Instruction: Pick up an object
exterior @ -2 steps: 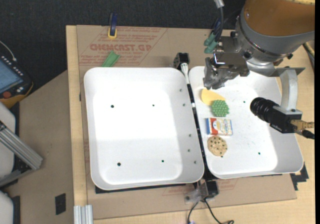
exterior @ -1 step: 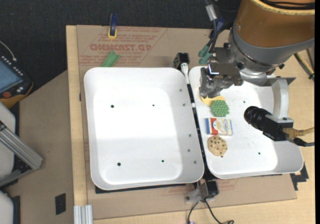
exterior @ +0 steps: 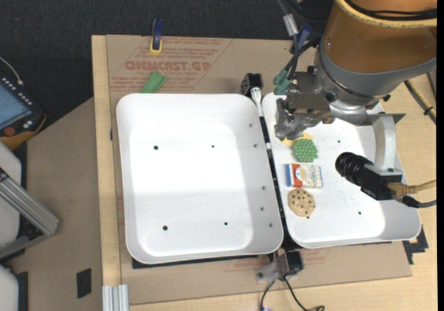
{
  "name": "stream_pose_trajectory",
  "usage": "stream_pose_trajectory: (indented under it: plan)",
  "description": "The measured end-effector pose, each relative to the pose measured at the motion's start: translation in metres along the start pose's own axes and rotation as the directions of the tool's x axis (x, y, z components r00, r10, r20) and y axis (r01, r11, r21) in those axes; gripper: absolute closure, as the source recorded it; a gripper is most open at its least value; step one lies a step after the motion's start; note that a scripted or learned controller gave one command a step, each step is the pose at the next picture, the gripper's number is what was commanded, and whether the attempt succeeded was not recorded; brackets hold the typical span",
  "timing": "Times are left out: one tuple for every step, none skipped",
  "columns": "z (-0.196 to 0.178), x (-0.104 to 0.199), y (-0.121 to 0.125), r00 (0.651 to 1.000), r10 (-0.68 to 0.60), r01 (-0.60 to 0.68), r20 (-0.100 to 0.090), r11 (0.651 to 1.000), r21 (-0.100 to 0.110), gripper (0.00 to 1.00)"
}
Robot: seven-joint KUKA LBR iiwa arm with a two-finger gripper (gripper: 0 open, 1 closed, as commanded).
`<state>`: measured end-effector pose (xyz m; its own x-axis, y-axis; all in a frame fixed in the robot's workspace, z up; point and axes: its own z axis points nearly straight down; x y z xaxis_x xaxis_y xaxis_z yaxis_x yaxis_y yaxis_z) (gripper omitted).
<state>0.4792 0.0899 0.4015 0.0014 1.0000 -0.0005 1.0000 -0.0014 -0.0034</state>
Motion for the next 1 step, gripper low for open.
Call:
stream_pose_trajectory:
  plan:
    - [0.0454, -0.0343, -0.0001, 1.000, 0.003, -0.003, 0.001, 1.000, 0.003, 1.00]
